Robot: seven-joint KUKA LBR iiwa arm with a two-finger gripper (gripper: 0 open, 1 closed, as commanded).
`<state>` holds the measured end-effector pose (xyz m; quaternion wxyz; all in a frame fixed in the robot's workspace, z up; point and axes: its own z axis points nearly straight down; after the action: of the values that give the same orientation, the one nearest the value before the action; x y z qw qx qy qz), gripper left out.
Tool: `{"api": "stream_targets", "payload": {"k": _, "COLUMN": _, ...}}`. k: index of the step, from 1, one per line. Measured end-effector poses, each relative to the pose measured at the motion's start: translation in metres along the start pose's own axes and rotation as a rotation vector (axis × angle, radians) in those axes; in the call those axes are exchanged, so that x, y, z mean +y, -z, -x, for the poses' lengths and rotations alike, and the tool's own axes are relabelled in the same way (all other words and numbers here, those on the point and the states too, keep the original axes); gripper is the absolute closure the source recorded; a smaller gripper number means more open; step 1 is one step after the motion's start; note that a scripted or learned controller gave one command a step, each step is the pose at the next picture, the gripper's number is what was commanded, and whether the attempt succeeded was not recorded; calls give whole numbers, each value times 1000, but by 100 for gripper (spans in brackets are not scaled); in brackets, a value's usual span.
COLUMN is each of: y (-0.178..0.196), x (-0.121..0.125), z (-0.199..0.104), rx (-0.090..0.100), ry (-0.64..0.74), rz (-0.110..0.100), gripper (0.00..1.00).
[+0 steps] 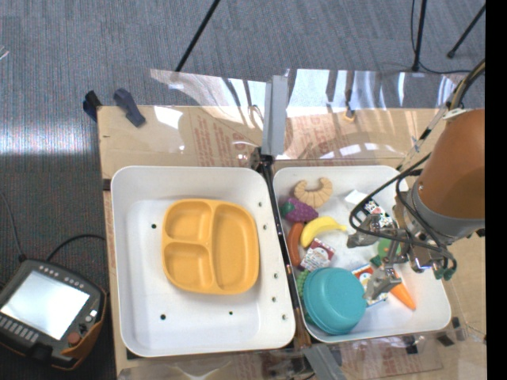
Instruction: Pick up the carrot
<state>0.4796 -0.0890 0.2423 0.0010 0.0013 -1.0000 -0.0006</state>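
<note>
The carrot (405,296) is a small orange cone lying near the right bin's front right corner, its tip pointing toward that corner. My gripper (382,283) hangs low over the right bin, directly left of the carrot and touching or nearly touching its thick end. The arm's wrist and cables hide what lies above the carrot. I cannot make out whether anything is held.
A teal bowl (334,299) sits just left of the gripper. Behind it lie a banana (321,228), a croissant (311,190), purple grapes (298,210), a red-orange piece (295,244) and small packets. The left bin (135,196) holds a yellow divided plate (210,245).
</note>
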Motion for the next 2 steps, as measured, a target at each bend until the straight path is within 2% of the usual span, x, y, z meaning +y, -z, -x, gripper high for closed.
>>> {"api": "stream_targets", "payload": {"k": 1, "y": -89, "x": -73, "z": 14, "rx": 4, "ry": -263, "rz": 1, "gripper": 0}}
{"api": "stream_targets", "payload": {"k": 2, "y": -149, "x": -105, "z": 40, "rx": -8, "ry": -335, "rz": 2, "gripper": 0}}
